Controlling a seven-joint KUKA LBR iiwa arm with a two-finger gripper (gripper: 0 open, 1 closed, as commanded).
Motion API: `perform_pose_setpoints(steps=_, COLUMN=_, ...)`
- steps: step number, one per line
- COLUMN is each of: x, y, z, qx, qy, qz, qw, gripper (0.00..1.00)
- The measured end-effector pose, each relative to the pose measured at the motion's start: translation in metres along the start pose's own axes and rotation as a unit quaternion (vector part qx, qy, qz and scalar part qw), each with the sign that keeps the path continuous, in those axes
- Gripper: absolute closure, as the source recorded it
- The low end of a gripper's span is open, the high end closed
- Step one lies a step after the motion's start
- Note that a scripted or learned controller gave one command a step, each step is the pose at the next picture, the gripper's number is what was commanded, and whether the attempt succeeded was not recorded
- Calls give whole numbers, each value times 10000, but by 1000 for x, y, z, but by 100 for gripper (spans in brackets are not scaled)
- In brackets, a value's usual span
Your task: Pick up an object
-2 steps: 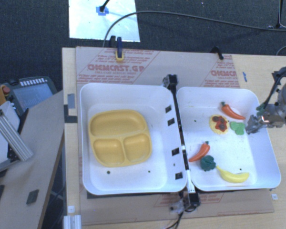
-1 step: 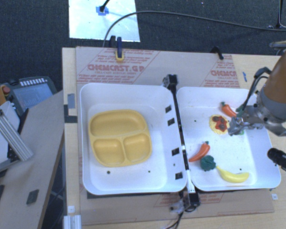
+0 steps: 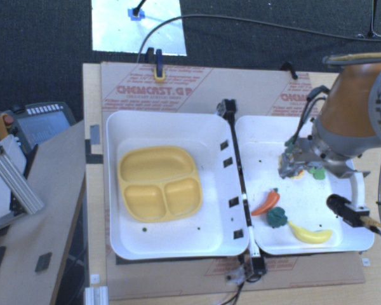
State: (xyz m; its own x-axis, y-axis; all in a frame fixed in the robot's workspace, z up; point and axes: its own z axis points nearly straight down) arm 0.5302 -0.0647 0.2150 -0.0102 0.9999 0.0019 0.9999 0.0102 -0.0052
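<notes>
In the right bin (image 3: 260, 132) lie an orange-red pepper (image 3: 266, 203), a dark green toy (image 3: 277, 217) just below it, and a yellow banana (image 3: 311, 234) near the front wall. My gripper (image 3: 291, 164) hangs low over the bin's middle right, above a small yellow-orange piece (image 3: 296, 173) and beside a green piece (image 3: 317, 171). The arm's orange wrist covers the bin's far right part. No object shows between the fingers.
The left bin (image 3: 114, 189) holds a yellow three-compartment tray (image 3: 159, 182). A black divider strip (image 3: 236, 176) runs between the bins. A black fitting with cable (image 3: 344, 210) sits over the right bin's right side. A teach pendant (image 3: 41, 127) lies off the bench at left.
</notes>
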Motion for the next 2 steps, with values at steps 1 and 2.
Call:
perform_pose_setpoints(steps=1, x=45, y=12, z=1, qx=-7, qy=-4, qz=3, qw=10000, gripper=100)
perform_pose_setpoints(steps=2, x=91, y=8, z=-4, qx=-6, qy=-6, qz=1, qw=10000, gripper=100)
